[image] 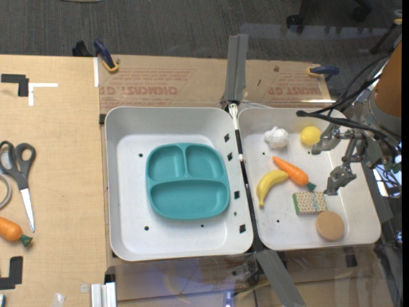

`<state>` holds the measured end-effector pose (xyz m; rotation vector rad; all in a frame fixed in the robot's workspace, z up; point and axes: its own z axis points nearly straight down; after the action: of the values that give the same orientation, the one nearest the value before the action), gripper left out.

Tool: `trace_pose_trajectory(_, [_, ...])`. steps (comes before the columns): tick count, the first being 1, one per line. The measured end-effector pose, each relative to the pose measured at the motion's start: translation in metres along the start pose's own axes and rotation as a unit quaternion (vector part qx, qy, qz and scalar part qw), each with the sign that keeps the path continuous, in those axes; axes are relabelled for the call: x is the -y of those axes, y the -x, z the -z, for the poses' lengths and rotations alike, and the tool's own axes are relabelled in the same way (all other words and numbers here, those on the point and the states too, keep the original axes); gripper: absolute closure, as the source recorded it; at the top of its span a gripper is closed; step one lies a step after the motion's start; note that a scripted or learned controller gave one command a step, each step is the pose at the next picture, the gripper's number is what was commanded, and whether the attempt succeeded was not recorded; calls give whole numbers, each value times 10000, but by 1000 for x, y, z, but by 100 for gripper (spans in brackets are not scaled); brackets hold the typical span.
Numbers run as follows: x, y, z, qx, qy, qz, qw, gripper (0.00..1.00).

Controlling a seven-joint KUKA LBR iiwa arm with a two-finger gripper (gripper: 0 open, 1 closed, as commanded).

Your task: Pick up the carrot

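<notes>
Spread and gripping nothing, my grey two-finger claw [337, 162] hangs over the shallow white plastic right-hand bin [358, 232]; nothing is lifted yet; the small orange toy carrot [291, 170] lies on the bin floor, near my fingers, touching the yellow banana [270, 185]; descent and grasp remain.
</notes>
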<state>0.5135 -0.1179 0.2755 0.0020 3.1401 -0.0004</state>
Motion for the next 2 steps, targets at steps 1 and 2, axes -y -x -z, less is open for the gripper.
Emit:
trace_pose_trajectory(1, [-45, 46, -84, -1, 5, 417, 9991, 0])
trace_pose_trajectory(2, [-9, 72, -177, 3, 1, 995, 9950, 0])
